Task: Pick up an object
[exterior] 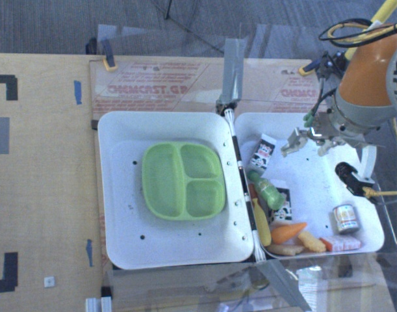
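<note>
While its fingers spread apart, the gripper [310, 142] hovers above the right bin [315, 174].

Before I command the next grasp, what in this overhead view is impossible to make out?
- Gripper: small and seen at a slant, above the right bin; jaws' state unreadable.
- Arm: cut off by the right edge.
- Pile along the right bin's lower rim: orange carrot and yellow banana overlap other pieces; those beneath are partly hidden.
- Small can: label too small to read.

A divided plate [183, 181] lies in the left bin [114, 194]; small items crowd the right bin [315, 174].
</note>
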`<state>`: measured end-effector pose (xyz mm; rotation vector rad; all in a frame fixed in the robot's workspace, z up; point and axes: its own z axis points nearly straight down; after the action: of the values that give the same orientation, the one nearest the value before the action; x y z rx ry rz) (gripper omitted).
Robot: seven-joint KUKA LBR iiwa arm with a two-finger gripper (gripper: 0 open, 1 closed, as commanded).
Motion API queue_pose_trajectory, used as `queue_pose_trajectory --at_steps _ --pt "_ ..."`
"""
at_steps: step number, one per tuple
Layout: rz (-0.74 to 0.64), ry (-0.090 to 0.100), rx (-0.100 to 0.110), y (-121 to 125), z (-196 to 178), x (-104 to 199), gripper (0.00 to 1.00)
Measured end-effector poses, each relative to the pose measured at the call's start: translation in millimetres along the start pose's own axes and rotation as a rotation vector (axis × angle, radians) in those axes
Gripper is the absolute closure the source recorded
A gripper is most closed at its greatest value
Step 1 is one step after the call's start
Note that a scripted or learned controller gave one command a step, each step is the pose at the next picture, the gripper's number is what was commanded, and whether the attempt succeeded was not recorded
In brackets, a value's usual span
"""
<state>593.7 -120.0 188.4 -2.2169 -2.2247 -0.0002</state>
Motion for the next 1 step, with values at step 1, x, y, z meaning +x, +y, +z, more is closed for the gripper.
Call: queue_pose_trajectory --at_steps 1 --pt "-0.07 -0.003 -0.03 -78.6 78.0 -1.5 0.0"
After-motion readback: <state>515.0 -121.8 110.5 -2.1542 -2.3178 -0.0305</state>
